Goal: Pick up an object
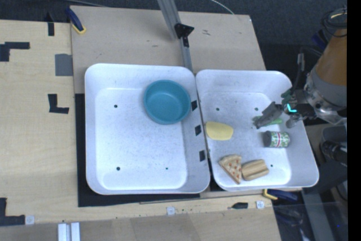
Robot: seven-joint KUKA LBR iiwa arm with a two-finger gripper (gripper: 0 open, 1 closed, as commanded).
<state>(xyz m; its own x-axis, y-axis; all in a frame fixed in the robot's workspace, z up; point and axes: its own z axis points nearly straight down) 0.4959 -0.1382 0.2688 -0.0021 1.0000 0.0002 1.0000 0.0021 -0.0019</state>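
The tool (266, 117) hangs low over the right bin (237, 79), near its right wall, and its dark fingers seem narrow with nothing between them. Just below it lies a small green and white can (276, 139), the nearest thing to take. The step in hand is, I judge, the approach before grasping. Next, the tool should open, come over the can and descend around it.

The wooden bench (34, 121) bears two white bins (101, 178) side by side; perhaps black tape marks (55, 104)
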